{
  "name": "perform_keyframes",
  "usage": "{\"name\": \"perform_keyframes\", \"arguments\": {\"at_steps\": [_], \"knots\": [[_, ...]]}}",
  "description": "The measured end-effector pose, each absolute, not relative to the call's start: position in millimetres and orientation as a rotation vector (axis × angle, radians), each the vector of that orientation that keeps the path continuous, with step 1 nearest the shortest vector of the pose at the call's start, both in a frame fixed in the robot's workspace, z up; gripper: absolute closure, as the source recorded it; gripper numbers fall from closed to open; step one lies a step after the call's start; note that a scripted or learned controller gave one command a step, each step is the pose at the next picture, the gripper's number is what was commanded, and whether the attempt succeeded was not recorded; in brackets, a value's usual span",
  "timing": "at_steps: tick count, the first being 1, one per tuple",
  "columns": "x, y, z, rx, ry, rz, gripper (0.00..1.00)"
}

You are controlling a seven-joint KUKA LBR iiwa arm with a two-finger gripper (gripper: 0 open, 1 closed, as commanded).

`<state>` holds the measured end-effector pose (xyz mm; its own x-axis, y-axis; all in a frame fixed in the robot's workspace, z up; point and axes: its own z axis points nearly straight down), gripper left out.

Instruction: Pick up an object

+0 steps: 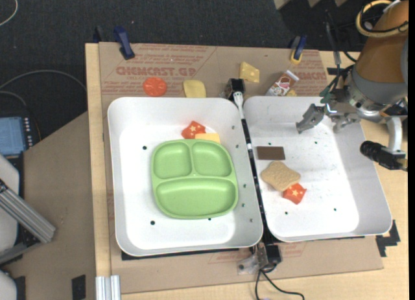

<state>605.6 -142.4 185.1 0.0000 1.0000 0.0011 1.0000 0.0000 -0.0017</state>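
Overhead | cardboard bench (162, 62) | two white bins (130, 162) | dark carpet (97, 0)

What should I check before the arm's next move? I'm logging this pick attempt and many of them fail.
1. Targets in the right bin: ok. A brown rectangle, a tan bread-like piece and a red piece lie near its left side.
2. Gripper over the right bin: ok, near the top edge.
3. Gripper above a target: not ok. The pieces lie lower left of it.
4. Jaws' state: cannot tell.
5. Anything held: cannot tell, nothing seen at the gripper.
6. Spacing of targets: not ok. The red piece touches the bread-like piece; the brown rectangle lies apart.
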Motion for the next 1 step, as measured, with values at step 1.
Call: {"name": "perform_keyframes", "arguments": {"at_steps": [1], "knots": [[536.8, -121.6, 132.0, -2.216, -2.214, 0.006, 0.0]]}}
